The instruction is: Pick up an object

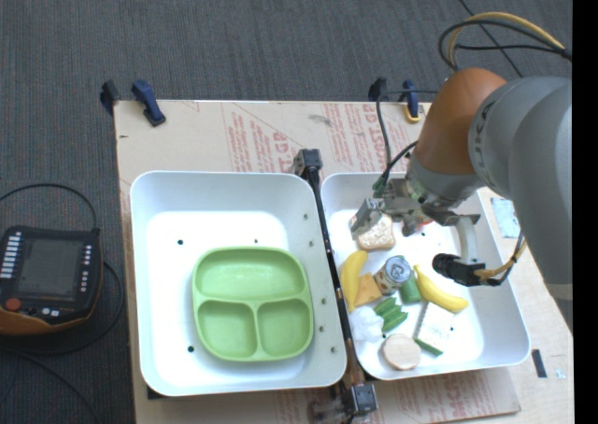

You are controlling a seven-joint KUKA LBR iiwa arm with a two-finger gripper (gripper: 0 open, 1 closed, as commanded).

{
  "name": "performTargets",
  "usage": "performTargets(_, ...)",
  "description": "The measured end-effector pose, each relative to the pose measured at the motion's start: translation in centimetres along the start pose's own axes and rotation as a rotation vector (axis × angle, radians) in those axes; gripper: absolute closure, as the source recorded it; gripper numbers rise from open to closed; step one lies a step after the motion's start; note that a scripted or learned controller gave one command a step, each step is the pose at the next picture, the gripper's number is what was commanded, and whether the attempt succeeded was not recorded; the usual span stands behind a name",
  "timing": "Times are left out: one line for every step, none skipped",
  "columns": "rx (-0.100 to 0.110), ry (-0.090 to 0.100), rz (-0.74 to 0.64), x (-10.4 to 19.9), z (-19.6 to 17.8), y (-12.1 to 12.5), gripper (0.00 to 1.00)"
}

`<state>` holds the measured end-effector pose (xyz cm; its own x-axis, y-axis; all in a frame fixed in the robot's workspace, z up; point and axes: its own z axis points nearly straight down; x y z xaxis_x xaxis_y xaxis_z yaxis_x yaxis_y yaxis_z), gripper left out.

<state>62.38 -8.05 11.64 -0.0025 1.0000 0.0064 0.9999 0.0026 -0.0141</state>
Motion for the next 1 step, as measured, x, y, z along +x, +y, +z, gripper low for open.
performTargets(-0.01, -0.006, 0.002, -0.75, 2.96, -0.04, 0.0)
